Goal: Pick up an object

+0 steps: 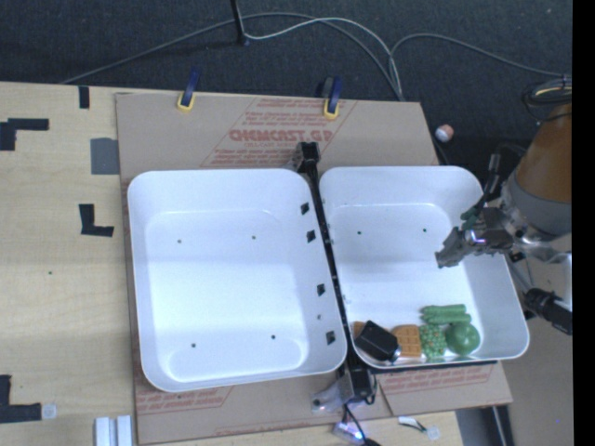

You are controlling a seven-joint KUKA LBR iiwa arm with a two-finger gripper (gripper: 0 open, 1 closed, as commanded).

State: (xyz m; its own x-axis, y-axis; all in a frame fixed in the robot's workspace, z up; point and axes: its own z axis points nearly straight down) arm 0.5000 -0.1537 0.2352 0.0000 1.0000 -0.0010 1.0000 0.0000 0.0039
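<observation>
My gripper [455,249] hangs over the right side of the right bin [390,189], its dark fingers pointing left and down, with nothing seen between them. Along the right bin's front edge lie a black block [376,340], an orange piece [406,340] and green toy vegetables [448,329]. The gripper stands well behind and above these objects, apart from them. The arm's orange band [548,156] rises at the right edge of the view.
The left bin [223,189] sits beside the right one, with a black divider with clips [321,258] between them. Both rest on a cardboard sheet [270,124] held by blue and yellow clamps. Cables run across the dark floor behind.
</observation>
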